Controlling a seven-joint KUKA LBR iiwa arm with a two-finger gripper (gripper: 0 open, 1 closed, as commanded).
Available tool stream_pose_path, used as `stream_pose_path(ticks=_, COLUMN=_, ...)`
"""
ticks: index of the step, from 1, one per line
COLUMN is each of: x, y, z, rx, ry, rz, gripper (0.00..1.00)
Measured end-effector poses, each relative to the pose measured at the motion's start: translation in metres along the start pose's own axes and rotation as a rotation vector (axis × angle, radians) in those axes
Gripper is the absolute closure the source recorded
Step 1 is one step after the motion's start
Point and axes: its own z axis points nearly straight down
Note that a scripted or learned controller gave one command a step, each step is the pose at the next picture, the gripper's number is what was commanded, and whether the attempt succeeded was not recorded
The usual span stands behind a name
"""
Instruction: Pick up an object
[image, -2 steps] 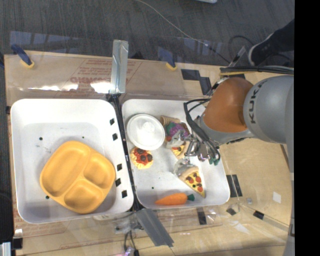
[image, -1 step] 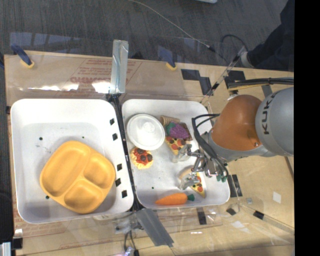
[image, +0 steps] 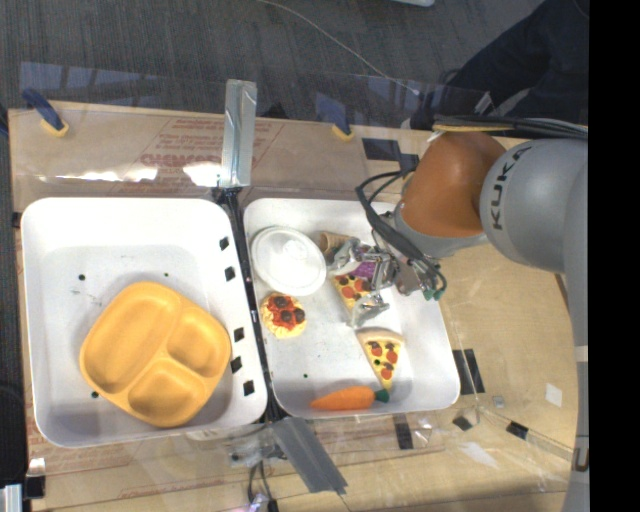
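Observation:
My gripper (image: 363, 278) is low over the upper middle of the right bin (image: 440, 330), and the arm reaches in from the right. It sits over a pizza slice (image: 349, 289) and partly covers it. A small brown piece (image: 334, 243) lies just up and left of the gripper. A white round bowl (image: 288, 258) is to its left, with a small round tart with red toppings (image: 284, 314) below that. A second pizza slice (image: 383, 357) and an orange carrot (image: 343, 400) lie near the bin's front edge.
The left bin (image: 60, 230) holds a yellow divided plate (image: 155, 352). A grey metal bracket (image: 238, 135) stands at the back between the bins. Cables (image: 385, 205) loop off the wrist above the right bin. The right bin's floor is bare around its centre.

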Motion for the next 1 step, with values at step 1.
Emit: stream_pose_path(ticks=1, x=0.0302, y=-0.0104, z=0.0004, rx=-0.004, ry=0.002, rz=-0.058, gripper=0.0)
